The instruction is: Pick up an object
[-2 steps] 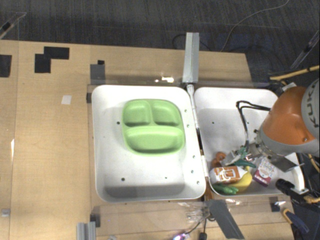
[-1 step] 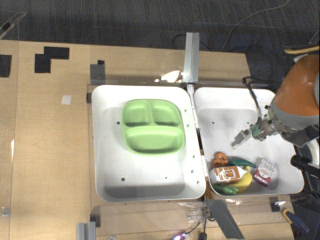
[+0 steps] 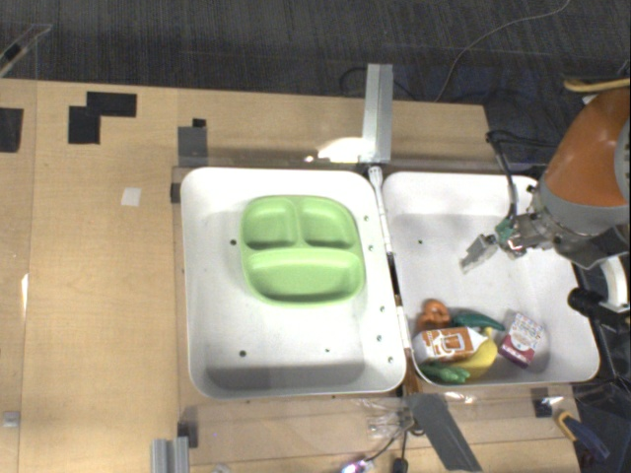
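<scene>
My gripper (image 3: 483,249) hangs over the middle of the right bin (image 3: 434,205), reaching in from the right with nothing visible between its fingers. Below it, at the bin's near edge, lies a heap of small objects: an orange-and-white carton (image 3: 446,343), a yellow banana-like piece (image 3: 483,357), a brown toy (image 3: 434,313), a green item (image 3: 481,318) and a pink-and-white small box (image 3: 523,339). The gripper is well above the heap in the view and apart from it.
The left bin (image 3: 212,264) holds a light green divided plate (image 3: 300,247). A metal post (image 3: 379,106) stands behind the seam between the bins. The arm's orange band (image 3: 592,156) fills the right side. Wooden bench surrounds the bins.
</scene>
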Controlling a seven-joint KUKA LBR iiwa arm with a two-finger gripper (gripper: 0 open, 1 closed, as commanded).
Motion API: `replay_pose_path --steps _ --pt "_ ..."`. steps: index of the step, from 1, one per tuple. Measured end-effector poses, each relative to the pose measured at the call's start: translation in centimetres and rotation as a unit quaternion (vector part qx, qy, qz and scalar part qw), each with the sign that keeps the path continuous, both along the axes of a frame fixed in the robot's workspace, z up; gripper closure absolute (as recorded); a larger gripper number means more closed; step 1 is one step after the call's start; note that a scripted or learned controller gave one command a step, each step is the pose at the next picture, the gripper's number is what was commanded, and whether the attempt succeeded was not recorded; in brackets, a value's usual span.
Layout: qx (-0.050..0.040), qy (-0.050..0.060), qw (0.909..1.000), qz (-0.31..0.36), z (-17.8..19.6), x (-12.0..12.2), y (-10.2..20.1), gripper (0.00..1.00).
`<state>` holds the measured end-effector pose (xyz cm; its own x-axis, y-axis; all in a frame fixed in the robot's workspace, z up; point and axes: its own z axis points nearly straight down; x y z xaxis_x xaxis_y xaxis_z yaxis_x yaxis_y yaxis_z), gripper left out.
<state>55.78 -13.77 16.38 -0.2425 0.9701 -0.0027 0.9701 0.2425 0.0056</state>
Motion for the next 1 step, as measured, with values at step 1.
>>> replay_pose_path --steps 1 --pt "0.0016 0.002 0.9764 -0.216 -3.54 -2.72 4.85 0.0"
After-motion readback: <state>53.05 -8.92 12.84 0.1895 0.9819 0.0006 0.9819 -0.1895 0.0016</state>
